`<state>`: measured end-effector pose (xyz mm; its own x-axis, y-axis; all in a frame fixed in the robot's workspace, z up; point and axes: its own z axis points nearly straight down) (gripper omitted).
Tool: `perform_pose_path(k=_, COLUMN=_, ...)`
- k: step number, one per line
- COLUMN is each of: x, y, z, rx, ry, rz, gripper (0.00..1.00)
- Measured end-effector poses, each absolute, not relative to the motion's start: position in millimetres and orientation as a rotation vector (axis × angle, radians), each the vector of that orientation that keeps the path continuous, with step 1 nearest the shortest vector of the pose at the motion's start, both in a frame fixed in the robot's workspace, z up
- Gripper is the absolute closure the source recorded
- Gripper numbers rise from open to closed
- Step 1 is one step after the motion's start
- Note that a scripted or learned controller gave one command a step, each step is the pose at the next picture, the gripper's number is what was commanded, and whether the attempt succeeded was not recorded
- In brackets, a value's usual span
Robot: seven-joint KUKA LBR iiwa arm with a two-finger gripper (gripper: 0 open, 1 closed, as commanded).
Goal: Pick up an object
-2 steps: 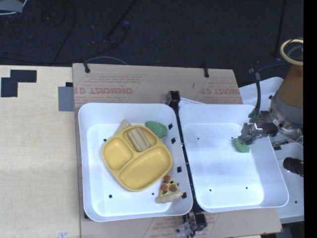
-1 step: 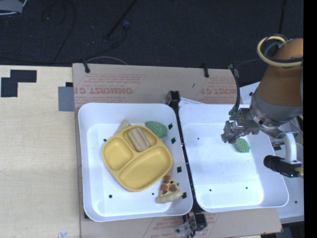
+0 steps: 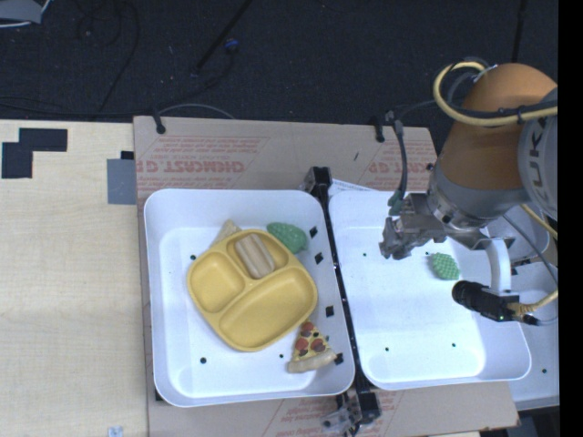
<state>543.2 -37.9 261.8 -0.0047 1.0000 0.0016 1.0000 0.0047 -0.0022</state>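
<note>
Two white bins side by side. Left bin point(image 3: 173, 244) holds a pizza slice toy point(image 3: 311, 349) at 5 o'clock, nearest the camera, then a yellow divided plate point(image 3: 239, 303) in the middle with a tan bun-like piece point(image 3: 255, 256) in its far compartment, and a green leafy toy point(image 3: 289, 236) just off the plate at 1 o'clock. In the right bin point(image 3: 428, 353) a small green object point(image 3: 444, 266) lies at 2 o'clock. Gripper point(image 3: 398, 239) hangs over that bin's far-left area, just left of the green object, apart from it. Finger opening: cannot tell.
</note>
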Motion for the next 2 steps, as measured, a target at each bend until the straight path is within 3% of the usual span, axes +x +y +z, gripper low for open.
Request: perform_pose_path(k=2, x=557.8, y=66.8, z=245.9, rx=-2.214, ry=-2.225, rz=0.002, gripper=1.0)
